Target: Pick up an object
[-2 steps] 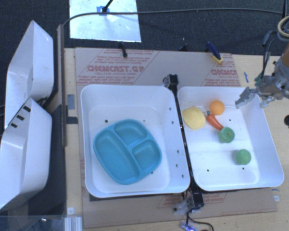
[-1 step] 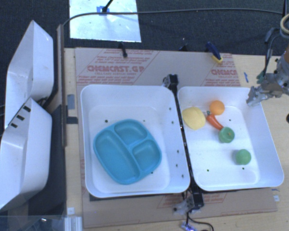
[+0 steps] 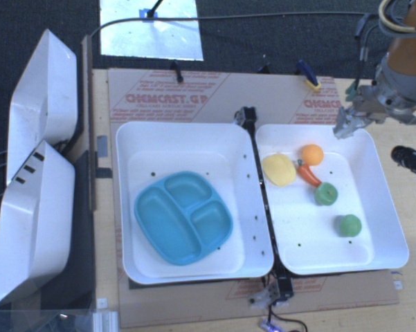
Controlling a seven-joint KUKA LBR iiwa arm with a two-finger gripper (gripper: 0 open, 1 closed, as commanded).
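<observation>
Though blurred, gripper [image 3: 347, 124] seemingly overhangs bin [image 3: 384, 171] rim.

One fixed camera above the bench [image 3: 194, 88], angled down on both white bins [image 3: 187, 133].

Five small objects are seen lying in the right bin [image 3: 387, 185]. A pale yellow lemon-like piece [image 3: 279, 169] is placed near the bin's left wall. An orange ball [image 3: 311, 155] lies just right of it. An orange carrot [image 3: 308, 175] is angled down toward a green round piece [image 3: 326, 194], touching it. A second green ball [image 3: 349, 225] rests apart, lower right.
</observation>
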